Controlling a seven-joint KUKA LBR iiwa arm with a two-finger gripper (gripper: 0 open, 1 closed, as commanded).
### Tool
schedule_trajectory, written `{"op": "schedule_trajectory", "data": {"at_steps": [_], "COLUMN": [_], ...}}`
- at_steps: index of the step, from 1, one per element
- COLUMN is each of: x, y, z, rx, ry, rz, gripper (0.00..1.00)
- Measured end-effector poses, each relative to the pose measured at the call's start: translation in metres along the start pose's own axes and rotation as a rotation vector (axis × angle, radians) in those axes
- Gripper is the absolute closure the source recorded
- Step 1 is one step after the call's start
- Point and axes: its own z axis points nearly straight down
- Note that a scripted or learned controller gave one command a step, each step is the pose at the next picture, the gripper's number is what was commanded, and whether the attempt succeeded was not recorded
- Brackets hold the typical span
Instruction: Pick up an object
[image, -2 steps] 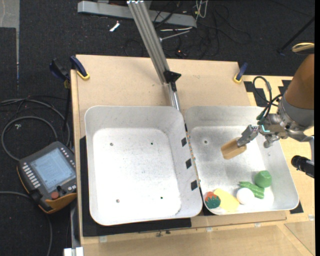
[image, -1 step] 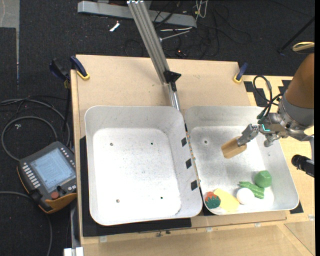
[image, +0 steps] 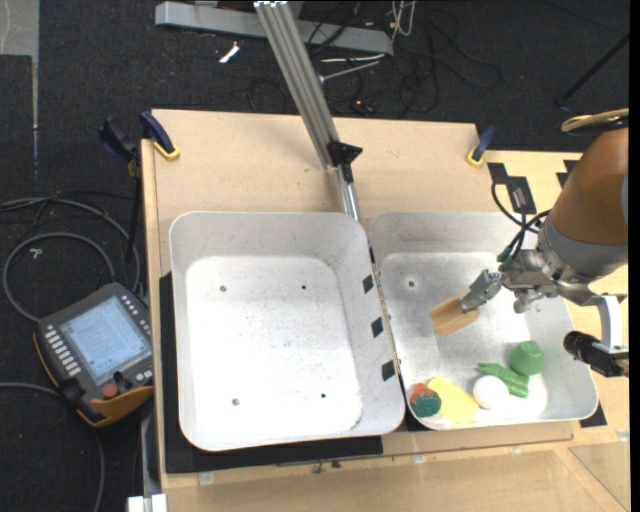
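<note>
My gripper (image: 472, 298) reaches in from the right over the middle of the right bin (image: 420, 240). It is shut on the upper end of a tan wooden block (image: 451, 318), which slants down to the left from the fingertips. Near that bin's front edge lie a green toy (image: 520, 362), a white rounded object (image: 490, 392), a yellow piece (image: 458, 403) and a small red and green item (image: 425, 398). These sit apart from the gripper, below and to its right.
The left bin (image: 190, 300) adjoins the right one along a raised shared rim (image: 380, 310). A slanted metal pole (image: 305, 90) comes down to the bench behind the bins. A teach pendant (image: 95, 345) lies on the floor at the left.
</note>
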Motion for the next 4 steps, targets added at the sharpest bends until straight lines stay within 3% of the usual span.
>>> {"op": "schedule_trajectory", "data": {"at_steps": [1,2,3,4], "x": [-0.003,-0.004,-0.004,-0.003], "y": [0.002,0.004,0.005,0.006], "z": [0.063,0.074,0.063,0.021], "rx": [0.001,-0.008,-0.013,-0.01], "ry": [0.0,-0.001,-0.002,-0.003], "rz": [0.001,0.001,0.001,-0.003], "gripper": [0.0,0.0,1.0,1.0]}}
